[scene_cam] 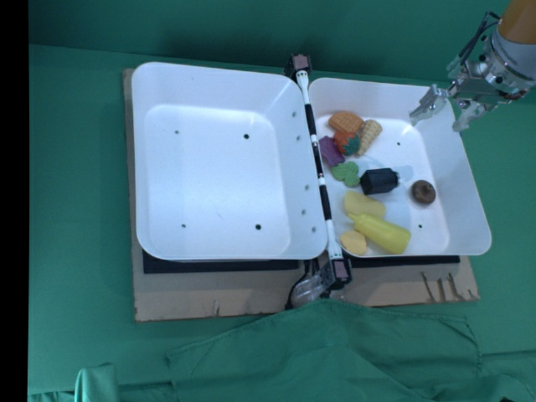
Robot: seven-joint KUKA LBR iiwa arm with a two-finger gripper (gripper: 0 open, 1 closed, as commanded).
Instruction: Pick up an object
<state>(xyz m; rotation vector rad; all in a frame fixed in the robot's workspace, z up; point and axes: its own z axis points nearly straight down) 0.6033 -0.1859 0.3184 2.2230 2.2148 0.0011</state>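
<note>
The gripper's (pixel 445 111) two fingers are spreading apart with nothing between them, one fingertip (pixel 419 112) hanging over the right bin's (pixel 456 216) upper right corner, the other over the green cloth (pixel 251 23) just past the rim. Above them the metal wrist and the orange band of the arm (pixel 515 23) are reaching in from the upper right.

Inside the right bin, well apart from the fingers, toy items are lying clustered toward its left side: an orange ridged piece (pixel 344 122) touching a tan corn-like piece (pixel 368 134), a purple piece (pixel 330 151), a green piece (pixel 345 172), a black block (pixel 378 180), a yellow bottle-like piece (pixel 381 233) and a small yellow lump (pixel 353 242). A brown doughnut (pixel 423 193) is sitting alone, nearer the right wall.

The left bin (pixel 159 90) is lying beside it, a black-and-white striped rod (pixel 316 162) running between the two. Both are resting on brown cardboard (pixel 209 308).
</note>
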